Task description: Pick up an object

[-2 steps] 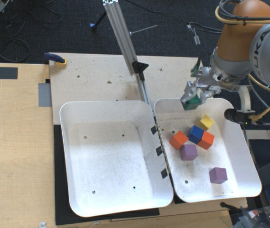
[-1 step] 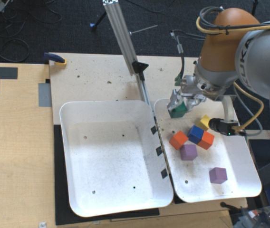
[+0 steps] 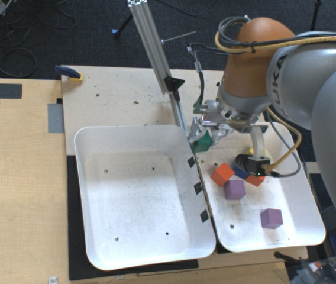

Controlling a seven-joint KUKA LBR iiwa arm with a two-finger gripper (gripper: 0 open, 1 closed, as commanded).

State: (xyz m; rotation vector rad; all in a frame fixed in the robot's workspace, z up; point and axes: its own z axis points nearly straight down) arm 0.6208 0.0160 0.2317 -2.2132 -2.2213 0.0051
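Observation:
My gripper (image 3: 205, 132) hangs over the far left corner of the right bin (image 3: 307, 231), close to the divider between the bins. A small green block (image 3: 202, 141) sits between its fingertips, apparently lifted off the floor and overlapping the bin's rim. On the right bin's floor lie an orange block (image 3: 221, 174), a purple block (image 3: 234, 189), a second purple block (image 3: 271, 218), a red block (image 3: 255, 180) and a blue block (image 3: 241, 173) that is partly hidden.
The left bin (image 3: 83, 158) stands beside the right one. A slanted aluminium bar (image 3: 156, 52) rises just behind the gripper. A black cable plug (image 3: 254, 164) hangs from the arm over the blocks. The grey arm covers the view's upper right.

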